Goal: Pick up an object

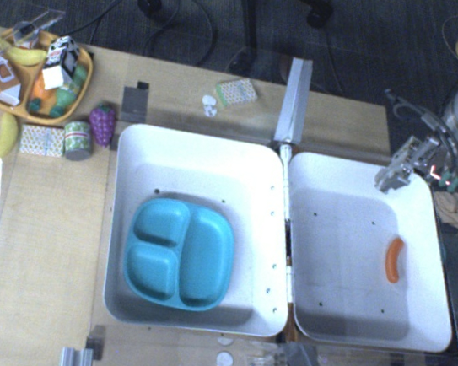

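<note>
Camera view: left bin holds a blue tray, right bin 1 orange sausage-like object; gripper state unclear.

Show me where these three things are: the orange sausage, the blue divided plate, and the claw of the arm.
orange sausage [393, 260], camera view, middle of its body, in the right bin.
blue divided plate [180, 253], camera view, the ridge between its compartments, in the left bin.
claw [391, 179], camera view, at its fingertips, over the right bin's upper rim.

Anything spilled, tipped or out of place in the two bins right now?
Nothing stands out. The blue plate lies flat in the left bin, the orange sausage lies alone in the right bin, and the gripper sits over the right bin's far edge.
</note>
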